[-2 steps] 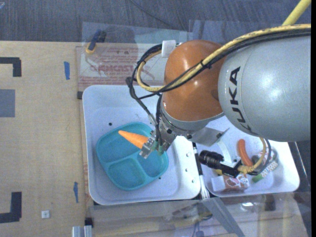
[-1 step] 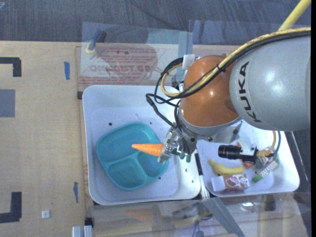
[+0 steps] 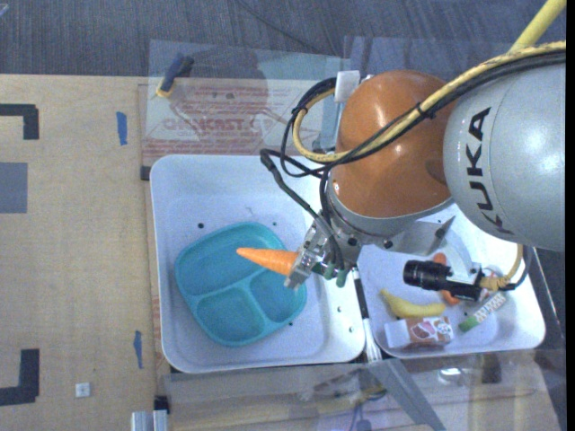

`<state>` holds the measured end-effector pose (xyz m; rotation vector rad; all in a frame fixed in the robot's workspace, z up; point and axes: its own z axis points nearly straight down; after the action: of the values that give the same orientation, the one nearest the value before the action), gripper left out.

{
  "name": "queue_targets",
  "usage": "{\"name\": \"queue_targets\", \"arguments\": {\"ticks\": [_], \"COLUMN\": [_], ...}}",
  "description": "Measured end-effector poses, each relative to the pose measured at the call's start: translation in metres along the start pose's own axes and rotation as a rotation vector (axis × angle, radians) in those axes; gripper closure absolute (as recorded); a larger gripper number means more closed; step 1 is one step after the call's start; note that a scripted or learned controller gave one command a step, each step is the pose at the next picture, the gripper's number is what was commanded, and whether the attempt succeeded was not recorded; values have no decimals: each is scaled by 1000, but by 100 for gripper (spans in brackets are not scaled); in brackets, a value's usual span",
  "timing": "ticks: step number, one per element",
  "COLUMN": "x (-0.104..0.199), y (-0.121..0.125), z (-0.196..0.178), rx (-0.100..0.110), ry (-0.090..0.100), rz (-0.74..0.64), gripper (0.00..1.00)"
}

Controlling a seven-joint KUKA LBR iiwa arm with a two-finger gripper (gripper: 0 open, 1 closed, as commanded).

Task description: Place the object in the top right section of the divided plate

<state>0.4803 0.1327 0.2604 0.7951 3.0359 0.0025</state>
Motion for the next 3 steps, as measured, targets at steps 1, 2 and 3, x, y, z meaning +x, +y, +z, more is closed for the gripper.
{"name": "queue_targets", "arguments": {"ticks": [1, 2, 3], "x": [-10, 18, -2], "y": [19, 40, -3], "z": [25, -16, -16], "rx": [1, -1, 1], "ry": [2, -1, 2], "rz": [2, -60, -253], "gripper": [100, 100, 100]}}
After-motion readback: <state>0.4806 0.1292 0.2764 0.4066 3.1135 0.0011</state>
